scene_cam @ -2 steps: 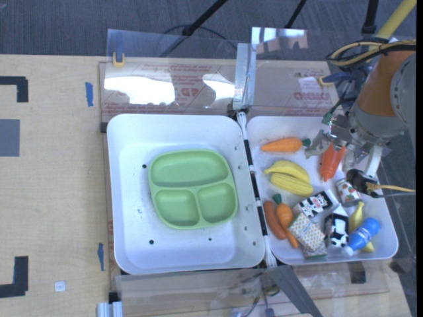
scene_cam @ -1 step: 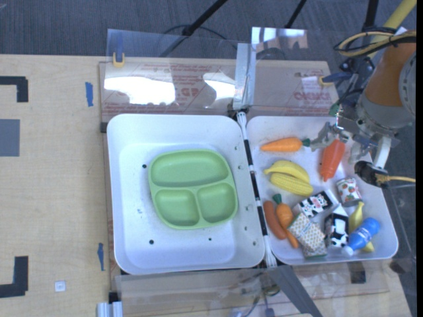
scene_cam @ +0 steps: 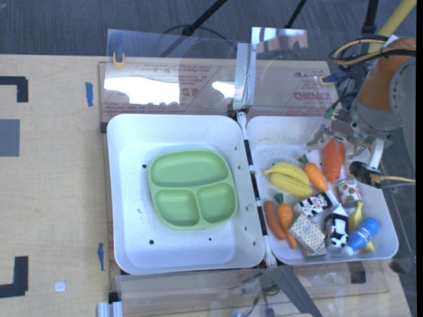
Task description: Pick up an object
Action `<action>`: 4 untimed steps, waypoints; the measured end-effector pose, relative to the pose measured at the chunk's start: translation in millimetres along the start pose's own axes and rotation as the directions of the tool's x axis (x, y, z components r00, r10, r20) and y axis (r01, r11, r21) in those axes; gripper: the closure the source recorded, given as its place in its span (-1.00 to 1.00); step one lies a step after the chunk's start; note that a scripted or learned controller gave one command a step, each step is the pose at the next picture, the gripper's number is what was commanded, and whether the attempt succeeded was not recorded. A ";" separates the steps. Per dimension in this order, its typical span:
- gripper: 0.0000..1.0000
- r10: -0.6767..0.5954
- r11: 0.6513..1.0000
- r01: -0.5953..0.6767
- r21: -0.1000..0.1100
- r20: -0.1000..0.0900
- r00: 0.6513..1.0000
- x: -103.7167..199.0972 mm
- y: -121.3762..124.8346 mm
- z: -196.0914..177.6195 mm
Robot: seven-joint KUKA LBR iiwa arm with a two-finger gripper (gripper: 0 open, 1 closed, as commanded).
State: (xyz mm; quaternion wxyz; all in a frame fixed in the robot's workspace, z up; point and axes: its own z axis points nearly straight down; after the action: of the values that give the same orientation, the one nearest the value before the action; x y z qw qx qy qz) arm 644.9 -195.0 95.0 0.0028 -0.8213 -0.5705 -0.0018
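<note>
End effector [scene_cam: 334, 139] above the right bin [scene_cam: 390, 224], its two fingers apart around the upper end of an upright orange-red toy [scene_cam: 334, 161]; bananas [scene_cam: 289, 177] just left; green divided plate [scene_cam: 192, 188] in left bin [scene_cam: 125, 197]

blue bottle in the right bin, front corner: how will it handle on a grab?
The blue bottle looks round-bodied and lies on its side, so it probably rolls if nudged. Its glossy surface may slip. It rests against the bin wall and neighbouring toys, so approach room looks tight.
</note>
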 end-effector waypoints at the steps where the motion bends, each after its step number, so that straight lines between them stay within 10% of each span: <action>1: -1.00 0.000 1.000 0.000 0.000 0.000 1.000 0.0 -0.1 0.3; 2: -1.00 0.052 0.999 -0.052 -0.003 0.004 0.999 34.2 -78.7 9.2; 3: -1.00 -0.057 0.998 0.057 0.001 0.007 0.998 42.6 -97.1 -78.1; 4: -1.00 -0.223 0.974 0.224 -0.023 0.005 0.975 35.8 -125.9 -5.5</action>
State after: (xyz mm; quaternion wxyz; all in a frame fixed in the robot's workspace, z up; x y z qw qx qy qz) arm 539.4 -117.6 101.1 -0.0079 -0.7518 -0.6592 -0.0079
